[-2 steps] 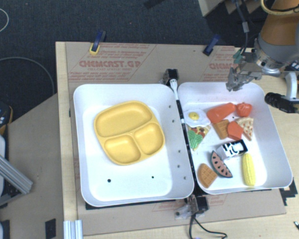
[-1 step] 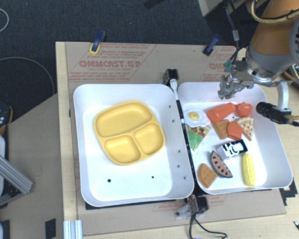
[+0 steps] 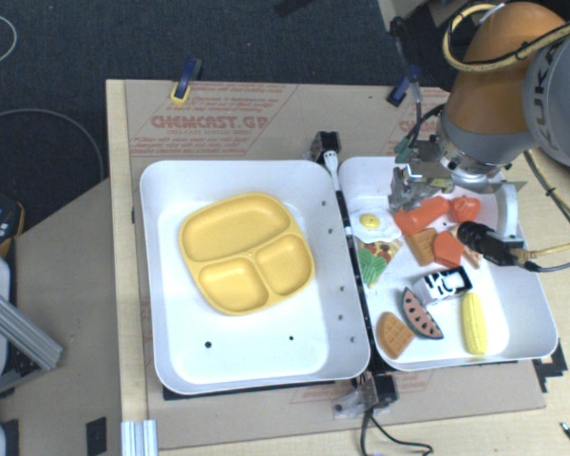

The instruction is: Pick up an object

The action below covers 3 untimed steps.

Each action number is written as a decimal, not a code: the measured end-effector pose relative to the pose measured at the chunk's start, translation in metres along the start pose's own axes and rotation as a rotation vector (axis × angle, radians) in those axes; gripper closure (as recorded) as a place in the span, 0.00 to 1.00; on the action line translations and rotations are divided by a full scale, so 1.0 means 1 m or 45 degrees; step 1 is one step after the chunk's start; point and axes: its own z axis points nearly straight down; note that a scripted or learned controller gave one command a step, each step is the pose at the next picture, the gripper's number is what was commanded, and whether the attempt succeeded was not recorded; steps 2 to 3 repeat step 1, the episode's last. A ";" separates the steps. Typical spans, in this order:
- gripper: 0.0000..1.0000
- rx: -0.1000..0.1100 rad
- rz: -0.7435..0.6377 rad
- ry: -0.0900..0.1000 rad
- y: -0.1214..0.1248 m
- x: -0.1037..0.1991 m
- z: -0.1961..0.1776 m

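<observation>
The right bin holds several toy foods. A fried egg and a green-edged pizza slice lie by its left wall. An orange-red piece, a second red piece and a tan toast sit near the middle. Toward the front are a black-and-white item, a watermelon slice, a brown cookie and a yellow corn cob. My gripper is low in the bin's far part, right behind the orange-red piece; the wrist hides what is beneath it.
The left bin holds a yellow divided plate. A raised rim separates the two bins. The arm comes in from the upper right over the right bin's far corner. Clamps stand at the bench's far edge.
</observation>
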 end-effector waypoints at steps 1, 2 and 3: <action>1.00 0.000 0.000 0.000 -0.031 0.047 0.006; 1.00 0.000 0.000 0.000 -0.031 0.047 0.006; 1.00 0.000 0.000 0.000 -0.031 0.047 0.006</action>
